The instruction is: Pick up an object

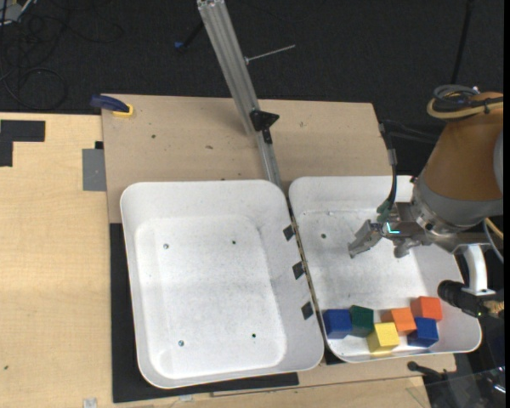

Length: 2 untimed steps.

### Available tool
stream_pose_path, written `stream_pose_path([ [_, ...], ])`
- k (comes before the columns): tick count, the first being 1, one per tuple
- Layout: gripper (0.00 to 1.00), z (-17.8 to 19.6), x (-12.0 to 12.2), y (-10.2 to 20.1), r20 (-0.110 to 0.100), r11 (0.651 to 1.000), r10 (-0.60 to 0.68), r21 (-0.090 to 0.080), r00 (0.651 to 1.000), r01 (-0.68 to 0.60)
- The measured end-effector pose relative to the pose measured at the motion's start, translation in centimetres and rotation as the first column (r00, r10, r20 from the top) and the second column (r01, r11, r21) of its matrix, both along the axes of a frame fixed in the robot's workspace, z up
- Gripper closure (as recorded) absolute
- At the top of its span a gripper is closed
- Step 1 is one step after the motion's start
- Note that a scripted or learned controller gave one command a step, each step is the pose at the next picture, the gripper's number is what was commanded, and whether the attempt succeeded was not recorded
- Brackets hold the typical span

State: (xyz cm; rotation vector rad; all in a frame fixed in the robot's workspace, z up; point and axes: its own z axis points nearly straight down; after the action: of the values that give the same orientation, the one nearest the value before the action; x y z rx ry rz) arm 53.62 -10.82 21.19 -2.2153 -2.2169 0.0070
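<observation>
Several small blocks lie in a cluster at the near edge of the right bin: a blue block, a green block, a yellow block, an orange block, a red-orange block and another blue block. My gripper hangs over the middle of the right bin, well behind the blocks. Its fingers are spread apart, with nothing between them.
The left bin sits beside the right one, with black clips along their shared wall. A slanted aluminium bar rises behind the bins. The arm's orange band fills the right side.
</observation>
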Motion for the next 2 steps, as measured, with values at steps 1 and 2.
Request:
stream_pose_path([
  [1,0.00,0.2,0.0,-0.2,0.005,1.000,-0.004,-0.001,1.000,0.004],
  [2,0.00,-4.8,-0.5,-1.0,-0.001,1.000,-0.002,-0.001,1.000,0.002],
])
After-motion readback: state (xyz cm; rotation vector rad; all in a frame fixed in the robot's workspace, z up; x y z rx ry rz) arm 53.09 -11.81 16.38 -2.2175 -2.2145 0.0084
